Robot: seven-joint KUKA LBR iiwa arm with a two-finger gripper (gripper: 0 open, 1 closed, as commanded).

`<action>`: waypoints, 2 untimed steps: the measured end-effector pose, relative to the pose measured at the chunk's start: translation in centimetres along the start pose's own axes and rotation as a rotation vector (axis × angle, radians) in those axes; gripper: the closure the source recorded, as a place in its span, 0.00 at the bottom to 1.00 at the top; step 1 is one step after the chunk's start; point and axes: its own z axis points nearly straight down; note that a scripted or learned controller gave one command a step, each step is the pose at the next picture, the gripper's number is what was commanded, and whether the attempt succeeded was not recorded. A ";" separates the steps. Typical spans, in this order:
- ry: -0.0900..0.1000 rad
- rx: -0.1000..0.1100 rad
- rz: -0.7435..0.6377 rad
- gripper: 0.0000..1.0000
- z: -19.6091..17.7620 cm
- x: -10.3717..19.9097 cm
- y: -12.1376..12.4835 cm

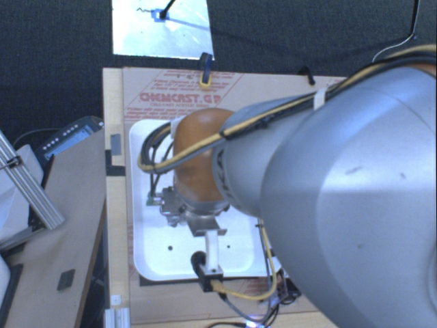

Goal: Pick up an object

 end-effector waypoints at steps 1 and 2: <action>0.003 -0.009 -0.002 1.00 -3.8 0.0 -0.6; 0.000 -0.002 0.000 1.00 0.6 0.0 -0.7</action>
